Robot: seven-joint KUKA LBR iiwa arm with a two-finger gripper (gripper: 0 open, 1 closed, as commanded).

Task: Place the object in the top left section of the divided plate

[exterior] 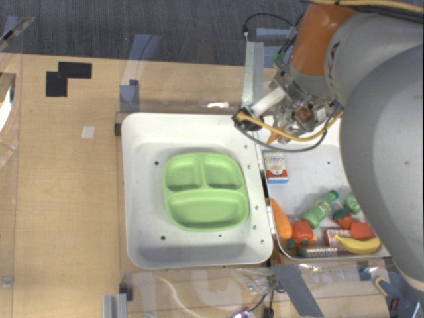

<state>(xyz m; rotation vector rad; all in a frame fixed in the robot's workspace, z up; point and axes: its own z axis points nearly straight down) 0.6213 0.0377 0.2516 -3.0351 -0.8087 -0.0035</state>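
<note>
Below, wooden bench [59, 197], white bins [142, 244].

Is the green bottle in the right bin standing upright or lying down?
Lying down. The green bottle rests on its side on the right bin's floor, cap pointing up-right, beside the tomato.

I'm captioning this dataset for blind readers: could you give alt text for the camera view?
A green divided plate sits in the left white bin; the right bin holds a carrot, banana, green bottle and small carton. The grey arm hangs above.
</note>
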